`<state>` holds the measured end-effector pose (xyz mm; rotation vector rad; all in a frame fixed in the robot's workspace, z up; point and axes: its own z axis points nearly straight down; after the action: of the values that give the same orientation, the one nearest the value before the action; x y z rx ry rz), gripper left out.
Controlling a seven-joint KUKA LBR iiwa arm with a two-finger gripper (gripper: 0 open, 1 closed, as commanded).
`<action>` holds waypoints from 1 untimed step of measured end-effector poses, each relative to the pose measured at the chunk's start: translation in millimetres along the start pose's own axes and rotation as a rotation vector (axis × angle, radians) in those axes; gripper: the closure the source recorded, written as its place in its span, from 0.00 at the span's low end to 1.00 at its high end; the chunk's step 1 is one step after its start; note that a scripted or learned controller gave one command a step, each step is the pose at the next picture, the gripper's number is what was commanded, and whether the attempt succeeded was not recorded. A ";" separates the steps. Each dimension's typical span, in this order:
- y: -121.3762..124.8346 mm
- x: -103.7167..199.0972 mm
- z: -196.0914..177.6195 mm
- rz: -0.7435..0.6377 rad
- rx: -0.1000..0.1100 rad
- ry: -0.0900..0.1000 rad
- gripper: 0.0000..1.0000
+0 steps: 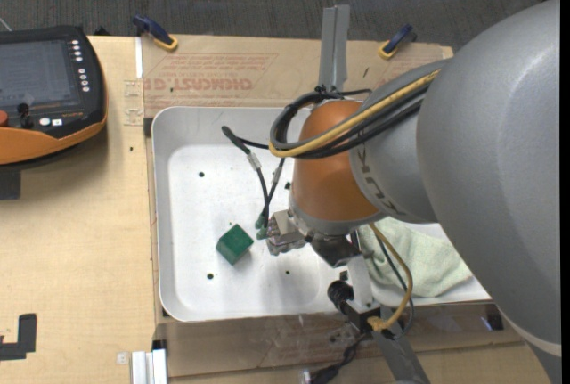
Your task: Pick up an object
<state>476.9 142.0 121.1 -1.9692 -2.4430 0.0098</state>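
A small green block (234, 244) lies on the floor of the left white bin (187, 195), toward its front. The arm's orange wrist band (331, 164) hangs over the bin's right half, with black cables looping around it. The gripper (287, 235) sits under the wrist, just right of the green block and close to the bin floor. Its fingers are hidden beneath the wrist. Nothing can be seen held by it.
A pale green cloth (419, 259) lies in the right bin, mostly covered by the arm. A teach pendant (44, 93) rests on the bench at far left. Cardboard (223, 79) with two clamps lies behind the bins.
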 end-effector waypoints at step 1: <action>5.6 22.0 -23.4 -0.415 -0.003 -0.001 1.00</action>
<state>477.9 164.7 144.4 -1.4245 -2.7976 0.0051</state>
